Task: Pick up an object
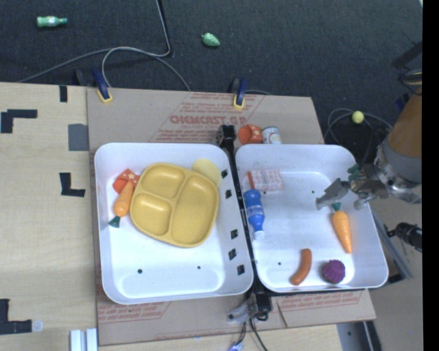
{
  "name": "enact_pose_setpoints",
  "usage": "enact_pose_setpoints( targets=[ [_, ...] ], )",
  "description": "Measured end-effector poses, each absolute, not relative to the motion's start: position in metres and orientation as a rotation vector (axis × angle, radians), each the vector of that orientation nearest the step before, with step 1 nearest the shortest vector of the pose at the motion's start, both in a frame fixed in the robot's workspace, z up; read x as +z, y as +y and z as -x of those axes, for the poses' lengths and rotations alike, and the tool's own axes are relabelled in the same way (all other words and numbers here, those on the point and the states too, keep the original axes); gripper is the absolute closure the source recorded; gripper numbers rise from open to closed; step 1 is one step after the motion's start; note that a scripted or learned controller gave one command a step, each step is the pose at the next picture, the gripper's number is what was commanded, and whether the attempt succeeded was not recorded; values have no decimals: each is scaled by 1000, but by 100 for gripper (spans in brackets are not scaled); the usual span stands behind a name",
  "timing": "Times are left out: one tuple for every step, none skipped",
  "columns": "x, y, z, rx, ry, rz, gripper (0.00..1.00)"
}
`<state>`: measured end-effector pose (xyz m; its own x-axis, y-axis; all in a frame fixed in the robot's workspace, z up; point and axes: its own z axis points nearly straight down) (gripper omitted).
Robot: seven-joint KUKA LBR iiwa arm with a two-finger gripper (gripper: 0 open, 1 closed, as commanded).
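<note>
The end effector (pixel 341 192) hangs over the right bin (pixel 312 152) near its right wall, fingers spread apart and holding nothing. Just below it in this view lies a toy carrot (pixel 342 230), long axis running toward the bin's front edge, leafy end nearest the fingers. Farther off lie a purple ball (pixel 334 270), a sausage (pixel 301 267) and a blue bottle (pixel 254 211). A yellow plate (pixel 174 204) sits in the left bin (pixel 164 284).

Bench sheet: brown cardboard (pixel 199 113) with red print, under both bins
Clamps: a blue-and-yellow clamp (pixel 102 87) and a second clamp (pixel 239 93) on the cardboard's far edge
Cable: white cable (pixel 130 51) looping across the dark floor
Floor litter: green bottle (pixel 51 21), green scrap (pixel 210 40)
Yellow ball: yellow ball (pixel 357 117) right of the bench
</note>
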<state>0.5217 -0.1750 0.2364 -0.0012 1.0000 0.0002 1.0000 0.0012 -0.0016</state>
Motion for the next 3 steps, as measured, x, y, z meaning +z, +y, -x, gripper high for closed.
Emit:
enact_pose_setpoints(
  targets=[
    [93, -205, -491, 1, -2219, 2219, 0],
    [87, -216, -535, -10, -2213, 2199, 0],
    [124, -224, -483, 1, -2221, 2220, 0]
  ],
)
